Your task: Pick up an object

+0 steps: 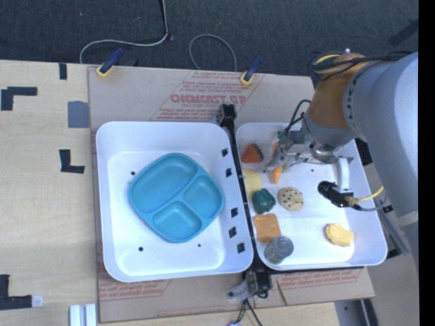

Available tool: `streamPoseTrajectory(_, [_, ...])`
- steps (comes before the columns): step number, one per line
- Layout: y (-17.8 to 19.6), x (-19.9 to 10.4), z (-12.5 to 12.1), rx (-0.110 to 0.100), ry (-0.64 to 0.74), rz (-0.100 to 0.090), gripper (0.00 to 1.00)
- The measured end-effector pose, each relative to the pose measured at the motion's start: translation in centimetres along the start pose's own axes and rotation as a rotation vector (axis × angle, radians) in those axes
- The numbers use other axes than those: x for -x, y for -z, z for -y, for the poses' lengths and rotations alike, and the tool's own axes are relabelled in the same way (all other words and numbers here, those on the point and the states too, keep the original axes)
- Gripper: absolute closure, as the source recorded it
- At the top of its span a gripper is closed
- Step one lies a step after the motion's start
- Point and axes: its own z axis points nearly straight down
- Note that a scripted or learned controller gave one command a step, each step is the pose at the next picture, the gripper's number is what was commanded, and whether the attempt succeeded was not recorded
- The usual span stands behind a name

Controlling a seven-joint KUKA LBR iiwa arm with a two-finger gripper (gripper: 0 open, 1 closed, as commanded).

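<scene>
White right bin (367,250) stocked: orange piece (252,154), small orange bit (276,175), cookie (291,198), green lump (264,200). Gripper (285,156) lowered at far left, beside small orange bit; finger state cannot be told. Approach step judged; closing, lift required next.

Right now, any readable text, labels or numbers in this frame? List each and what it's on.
Red printed lettering on the brown cardboard sheet under the bins, behind the left bin: large letters, but too blurred and slanted to read with confidence.
Fainter red print on the same cardboard along the front edge, below the bins: too small to read.
Nothing legible on the blue divided tray, the right bin or its items.
</scene>
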Motion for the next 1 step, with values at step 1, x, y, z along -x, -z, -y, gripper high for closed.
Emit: streamPoseTrajectory(1, [9.38, -4.8, 4.64, 0.0, 0.003, -0.005, 1.0])
